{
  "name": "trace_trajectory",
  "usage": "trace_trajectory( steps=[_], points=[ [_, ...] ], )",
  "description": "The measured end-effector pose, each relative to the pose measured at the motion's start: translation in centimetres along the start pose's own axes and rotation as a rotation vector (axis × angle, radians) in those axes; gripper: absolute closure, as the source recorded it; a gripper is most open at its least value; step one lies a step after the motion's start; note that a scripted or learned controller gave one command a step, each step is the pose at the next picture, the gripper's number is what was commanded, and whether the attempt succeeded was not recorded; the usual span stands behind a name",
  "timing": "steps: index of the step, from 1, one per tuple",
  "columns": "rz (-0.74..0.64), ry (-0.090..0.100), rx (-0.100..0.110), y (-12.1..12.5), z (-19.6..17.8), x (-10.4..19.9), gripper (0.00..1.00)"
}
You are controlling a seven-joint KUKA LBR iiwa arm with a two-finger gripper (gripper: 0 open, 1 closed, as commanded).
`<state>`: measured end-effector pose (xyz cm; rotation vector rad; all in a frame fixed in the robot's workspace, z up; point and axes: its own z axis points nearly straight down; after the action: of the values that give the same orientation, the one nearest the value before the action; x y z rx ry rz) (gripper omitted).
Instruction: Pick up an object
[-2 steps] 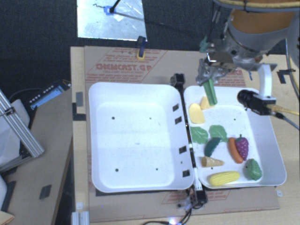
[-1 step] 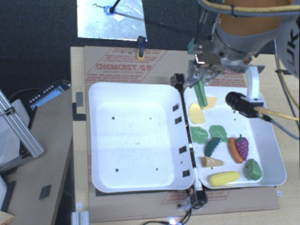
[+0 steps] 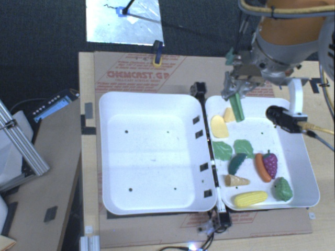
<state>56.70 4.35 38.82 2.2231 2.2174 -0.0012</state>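
Gripper (image 3: 234, 94) clamped on green stick-shaped veg (image 3: 237, 107), raised over far end of right bin (image 3: 306, 167). Veg long axis near vertical, hanging straight below fingers, above yellow piece (image 3: 219, 127). Lift continues straight up, prob.

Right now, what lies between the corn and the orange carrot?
In the camera view, a bare strip of right bin floor separates corn and carrot.

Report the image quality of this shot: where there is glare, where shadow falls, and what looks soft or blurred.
Camera view: the shiny sheet above the bench glares bright; the left bin is evenly lit with faint grey shading, its floor nearly washed out; the arm, close to the lens, looks soft; the toy corn and grapes in the right bin stay fairly crisp with only slight shadows.
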Motion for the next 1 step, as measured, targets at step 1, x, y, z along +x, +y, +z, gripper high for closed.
trace_trajectory(
  steps=[1],
  points=[
    [-0.008, 0.002, -0.004, 0.05, -1.25, 0.26, 1.00]
  ],
)
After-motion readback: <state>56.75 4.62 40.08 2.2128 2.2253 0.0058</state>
